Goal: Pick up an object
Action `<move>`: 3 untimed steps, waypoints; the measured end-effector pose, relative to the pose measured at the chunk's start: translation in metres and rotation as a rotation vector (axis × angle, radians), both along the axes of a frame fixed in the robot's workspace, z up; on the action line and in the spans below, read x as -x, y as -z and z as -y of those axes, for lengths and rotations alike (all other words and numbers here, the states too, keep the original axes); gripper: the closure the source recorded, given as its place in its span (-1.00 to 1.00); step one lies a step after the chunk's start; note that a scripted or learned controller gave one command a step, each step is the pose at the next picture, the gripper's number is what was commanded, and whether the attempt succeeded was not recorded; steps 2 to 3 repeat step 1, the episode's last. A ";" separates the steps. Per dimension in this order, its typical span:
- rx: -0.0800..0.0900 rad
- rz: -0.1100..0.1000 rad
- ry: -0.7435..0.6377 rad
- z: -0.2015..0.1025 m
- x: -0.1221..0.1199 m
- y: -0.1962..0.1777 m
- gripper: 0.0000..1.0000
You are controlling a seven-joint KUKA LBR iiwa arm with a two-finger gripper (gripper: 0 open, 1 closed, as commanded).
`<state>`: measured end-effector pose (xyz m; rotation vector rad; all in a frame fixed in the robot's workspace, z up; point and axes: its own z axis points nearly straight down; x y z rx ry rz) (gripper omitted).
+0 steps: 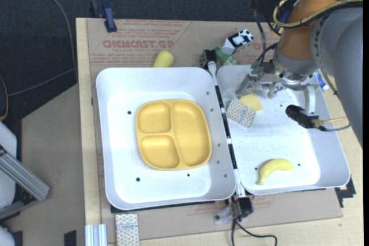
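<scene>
Small packet [127, 229]: one, patterned, on the bench's near edge, in front of the left bin.
Banana [274, 169]: one, yellow, lying curved on the floor of the right bin [328, 152] near its front wall, apart from everything else.
Divided plate [173, 133]: one, yellow, three compartments, flat in the middle of the left bin [109, 124].
Bins: two, white, shallow, side by side, their inner walls touching.
Patterned box [241, 112]: one, small, tilted, at the right bin's left wall.
Pale yellow block [251, 102]: one, touching the patterned box on its far side, just beside the gripper.
Gripper [262, 82]: lowered into the far part of the right bin, just right of the block; whether it is released or clenched cannot be told.
Arm [323, 31]: one, grey with an orange band, entering from the right and bent down over the right bin's far end.
Yellow cylinder [163, 59]: one, on the cardboard behind the left bin.
Cardboard sheet [138, 40]: one, under the bins; red print, reading roughly "CHEMCAST GP", smaller lines unreadable.
Blue clip [108, 16]: one, at the sheet's far left edge.
</scene>
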<state>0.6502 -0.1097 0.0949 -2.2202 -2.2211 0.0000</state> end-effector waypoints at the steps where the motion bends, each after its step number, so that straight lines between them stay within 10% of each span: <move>1: 0.001 0.003 -0.001 0.007 -0.017 0.010 -1.00; 3: 0.001 0.003 -0.001 0.007 -0.017 0.010 -1.00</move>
